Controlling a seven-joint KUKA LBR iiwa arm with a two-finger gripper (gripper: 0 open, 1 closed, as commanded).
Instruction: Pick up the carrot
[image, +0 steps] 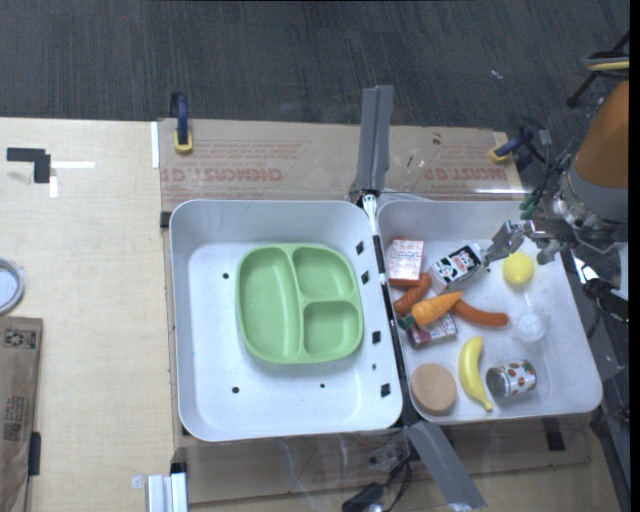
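carrot (437, 307) mid right bin (585, 395) | gripper (512, 240) up-right of carrot, beside lemon (517, 269) | jaws: cannot tell

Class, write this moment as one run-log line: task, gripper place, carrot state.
task: pick up carrot | gripper: above right bin's far side, beside lemon | carrot: lying in right bin, not held

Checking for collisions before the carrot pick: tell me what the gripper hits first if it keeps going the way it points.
Probably the milk carton: the gripper points left and down toward it, with the carrot beyond. Its height above the bin is unclear.
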